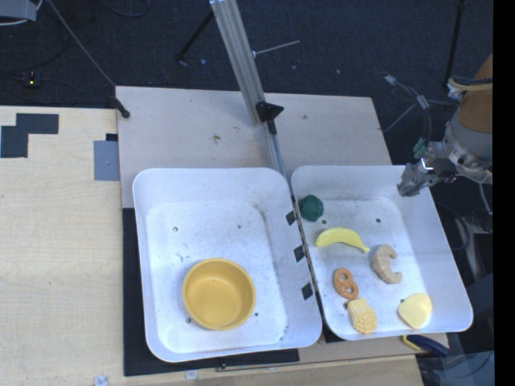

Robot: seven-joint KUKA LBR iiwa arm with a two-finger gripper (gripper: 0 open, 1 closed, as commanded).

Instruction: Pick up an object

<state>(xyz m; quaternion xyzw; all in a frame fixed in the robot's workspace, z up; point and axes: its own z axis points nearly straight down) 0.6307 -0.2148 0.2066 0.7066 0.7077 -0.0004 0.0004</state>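
Our gripper (pixel 409 182) hangs at the far right rim of the right bin (pixel 451 292). It looks small and dark from here, so we cannot tell how it is set, and we see nothing held in it.

The things we could take all lie in that bin: a green ball (pixel 311 207) near the divider, a yellow banana (pixel 341 238) just in front of it, a tan wrench-shaped piece (pixel 386 264), an orange pretzel (pixel 344 282), a corn cob (pixel 362 316) and a flat yellow piece (pixel 415 310) at the near corner. The left bin (pixel 153 215) holds a yellow bowl (pixel 218 293).

We judge these to be light, stiff plastic toys, probably smooth and a little slippery. The banana looks the easiest: we would close across its narrow middle, where the curve is thickest. The ball may roll away, and the flat piece offers little to pinch.
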